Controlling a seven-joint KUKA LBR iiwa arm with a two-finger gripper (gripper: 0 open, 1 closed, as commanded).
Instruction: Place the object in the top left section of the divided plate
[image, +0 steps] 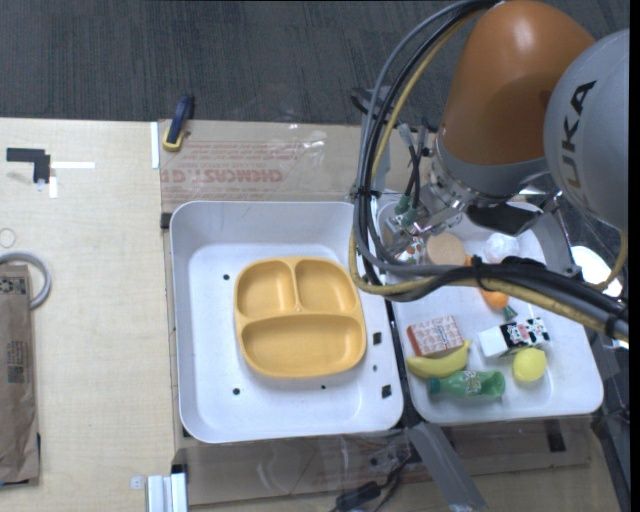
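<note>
Two bins sit side by side on my table: the left bin (190, 330) carries the yellow plate (298, 318), all three sections bare, and the right bin (585, 395) carries the loose items. My arm (520, 90) hangs over the upper end of the right bin, with the pincer (412, 232) buried under cables (380, 150) near a tan round item (447, 248). I cannot tell how the pincer stands or whether it has anything in it; the wrist and hoses hide it. Which object I am meant to take I can only guess, probably that tan one, and it lies in the right bin, well apart from the plate. Lower down lie a red box (436, 334), a banana (437, 362), a green bottle (470, 385), a lemon (530, 366) and a small cow-patterned carton (515, 335). My worries: a grasp missing because the item sits close to the bin wall, a hose snagging that wall, or a drop into the wrong section, since the top left one (265, 289) is small and shares a low ridge with its neighbour.
</note>
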